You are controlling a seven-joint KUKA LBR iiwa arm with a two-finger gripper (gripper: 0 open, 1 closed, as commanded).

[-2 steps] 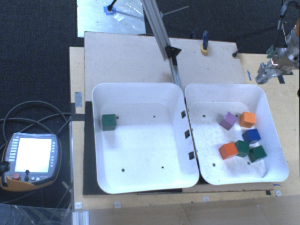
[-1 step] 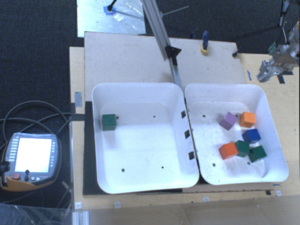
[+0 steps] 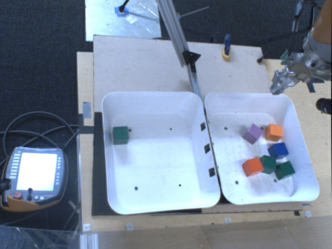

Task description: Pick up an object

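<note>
So the pincer (image 3: pixel 278 82) sits up at the top right, hovering above the table (image 3: pixel 145 61) just past the back rim of the right bin (image 3: pixel 306 191). It's too small and blurry to tell whether it's open or closed, and nothing is visibly caught in it. The arm (image 3: pixel 322 30) comes in from the right edge.

All the action is in the right bin, where six blocks are bunched toward the right side: a purple block (image 3: pixel 253 133) next to an orange block (image 3: pixel 274 132), a blue block (image 3: pixel 278 150) just below those, then another orange block (image 3: pixel 252 166) touching a dark green block (image 3: pixel 268 164), with one more green block (image 3: pixel 285 170) right beside that.

The left bin (image 3: pixel 155 201) has a single green block (image 3: pixel 120 135) near its left wall, well apart from everything else.

Off to the left of the table lies a handheld controller (image 3: pixel 32 178) with a lit screen and a cable looping around it.
</note>
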